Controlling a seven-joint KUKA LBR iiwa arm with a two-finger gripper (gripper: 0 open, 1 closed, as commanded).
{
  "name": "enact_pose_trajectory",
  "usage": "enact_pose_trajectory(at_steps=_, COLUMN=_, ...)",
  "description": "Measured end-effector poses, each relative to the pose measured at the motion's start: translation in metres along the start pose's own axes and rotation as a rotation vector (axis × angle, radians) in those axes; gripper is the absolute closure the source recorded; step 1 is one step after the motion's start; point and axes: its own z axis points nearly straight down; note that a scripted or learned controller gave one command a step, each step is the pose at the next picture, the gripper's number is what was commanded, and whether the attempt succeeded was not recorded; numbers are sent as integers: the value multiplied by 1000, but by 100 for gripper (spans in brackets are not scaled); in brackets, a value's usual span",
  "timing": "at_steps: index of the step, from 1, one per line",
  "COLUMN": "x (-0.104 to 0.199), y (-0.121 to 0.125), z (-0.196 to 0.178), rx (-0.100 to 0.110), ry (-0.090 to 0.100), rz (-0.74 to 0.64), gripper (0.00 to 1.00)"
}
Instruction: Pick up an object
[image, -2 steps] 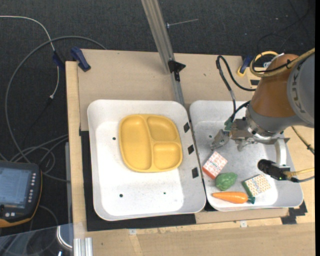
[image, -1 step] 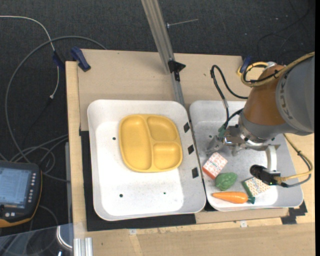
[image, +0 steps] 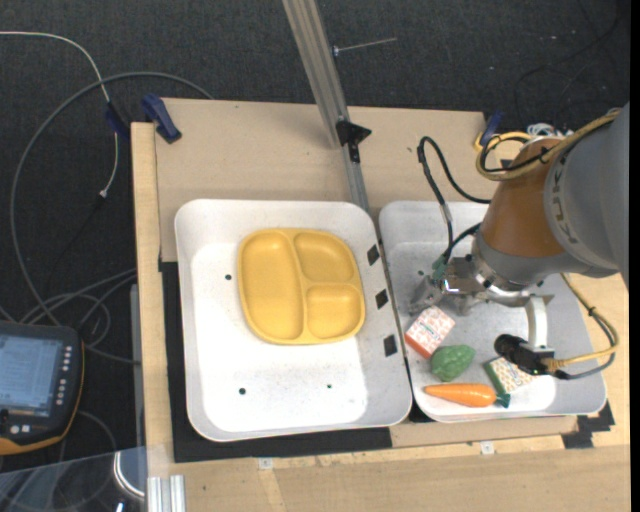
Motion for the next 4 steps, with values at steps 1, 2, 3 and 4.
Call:
enact_pose_trajectory(at_steps=1, x=1, y=1, z=-12, rx=-4, ry=1, rz=-1, gripper=100)
enact_pose_trajectory(at_steps=2, x=7, y=10, z=-63, rx=-13, ry=-3, rz=-2, gripper=100)
enact_pose_trajectory(at_steps=3, x=15, y=14, z=-109, rx=-13, ry=-3, rz=-2, gripper=100)
enact_pose_trajectory(at_steps=4, x=10, y=14, z=-154, rx=-12, ry=-3, rz=-1, gripper=100)
